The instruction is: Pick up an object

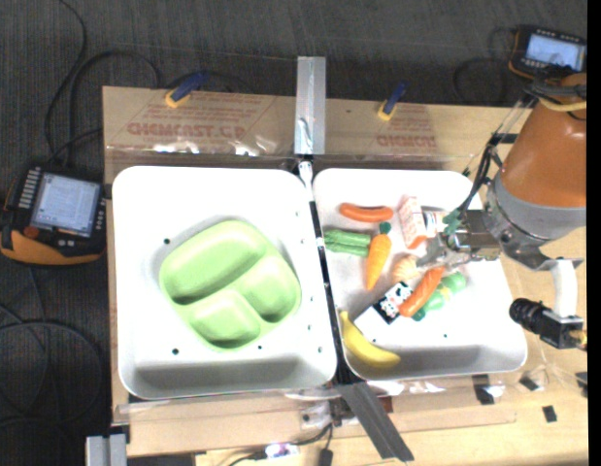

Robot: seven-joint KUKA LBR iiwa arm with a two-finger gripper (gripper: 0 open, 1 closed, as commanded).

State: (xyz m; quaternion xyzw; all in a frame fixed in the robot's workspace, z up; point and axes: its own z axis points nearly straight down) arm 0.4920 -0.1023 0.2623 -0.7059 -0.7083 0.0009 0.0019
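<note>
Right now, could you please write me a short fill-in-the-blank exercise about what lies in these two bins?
1. The divided plate in the left bin is ____ in colour.
2. The banana lies in the ____ bin.
3. The gripper hangs over the ____ bin.
4. The arm's band above the wrist is ____.

Missing words: green; right; right; orange

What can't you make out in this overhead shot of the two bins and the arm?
- Pincer, camera view: too small and cluttered to tell whether it is open or shut.
- Arm: cut off by the right edge.
- Small carton: label too small to read.
- Black-and-white item: partly covered by a carrot; identity unclear.
- Left handheld screen: text too blurred to read.
</note>
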